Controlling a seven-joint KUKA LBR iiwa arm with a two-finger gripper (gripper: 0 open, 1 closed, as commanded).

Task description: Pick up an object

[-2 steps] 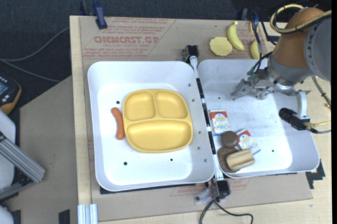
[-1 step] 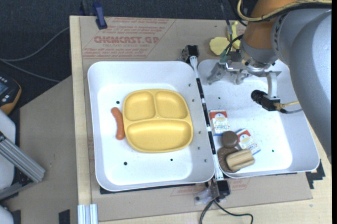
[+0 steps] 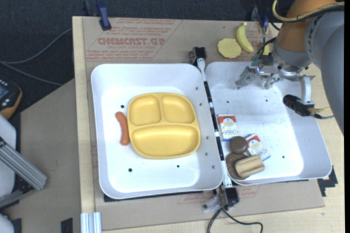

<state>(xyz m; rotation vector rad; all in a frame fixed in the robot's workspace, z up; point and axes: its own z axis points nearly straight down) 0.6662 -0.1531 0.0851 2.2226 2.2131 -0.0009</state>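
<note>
My pincer (image 3: 262, 74) hangs open and empty over the right bin's (image 3: 290, 133) far end, so nothing is picked yet; the small carton (image 3: 227, 126) and brown blocks (image 3: 244, 162) lie well below-left of it.

The grey arm with its orange band (image 3: 322, 35) is cut off by the frame edge at 3 o'clock. The metal two-finger gripper (image 3: 257, 74) is too blurred for its fingers to be made out. The print on the small red-and-white carton (image 3: 228, 126) is too small to be read. The round brown piece (image 3: 234, 162) is partly covered by the tan cylindrical block (image 3: 250, 166) at its 4 o'clock
</note>
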